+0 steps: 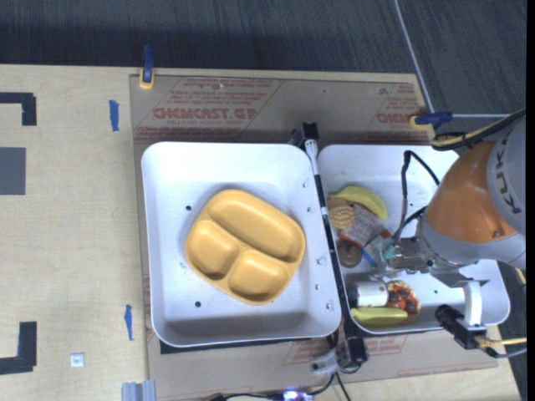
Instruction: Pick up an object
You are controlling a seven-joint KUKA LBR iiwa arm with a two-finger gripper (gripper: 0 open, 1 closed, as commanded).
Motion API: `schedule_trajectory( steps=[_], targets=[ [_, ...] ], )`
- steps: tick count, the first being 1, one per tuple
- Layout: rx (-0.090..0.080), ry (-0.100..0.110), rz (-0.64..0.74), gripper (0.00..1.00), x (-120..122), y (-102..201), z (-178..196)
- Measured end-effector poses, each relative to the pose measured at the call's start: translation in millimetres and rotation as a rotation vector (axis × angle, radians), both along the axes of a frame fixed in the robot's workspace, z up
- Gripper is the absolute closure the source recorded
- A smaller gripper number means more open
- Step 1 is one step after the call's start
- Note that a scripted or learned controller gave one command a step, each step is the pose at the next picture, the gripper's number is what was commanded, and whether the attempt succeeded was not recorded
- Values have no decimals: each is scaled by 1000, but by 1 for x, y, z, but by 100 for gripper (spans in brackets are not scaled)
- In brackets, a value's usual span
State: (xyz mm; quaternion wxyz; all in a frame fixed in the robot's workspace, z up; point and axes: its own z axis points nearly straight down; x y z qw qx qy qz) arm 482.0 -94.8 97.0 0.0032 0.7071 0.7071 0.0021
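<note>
Fingers [386, 256] beside brown packet [359, 228]

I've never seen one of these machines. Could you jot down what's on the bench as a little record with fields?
Left bin: shallow white bin holding a yellow three-compartment plastic tray, lying tilted
Right bin: shallow white bin with a yellow toy banana, a corn cob and small mixed toy foods
Arm: grey arm with orange band, over the right bin
Gripper: hidden among the clutter, state unclear
</note>
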Motion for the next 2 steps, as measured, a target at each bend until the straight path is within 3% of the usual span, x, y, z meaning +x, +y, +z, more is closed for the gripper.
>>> schedule_trajectory(
  steps=[1,2],
  targets=[
    [0,0,0,0,0,0,0],
    [2,7,0,0,-2,3,-11]
  ],
)
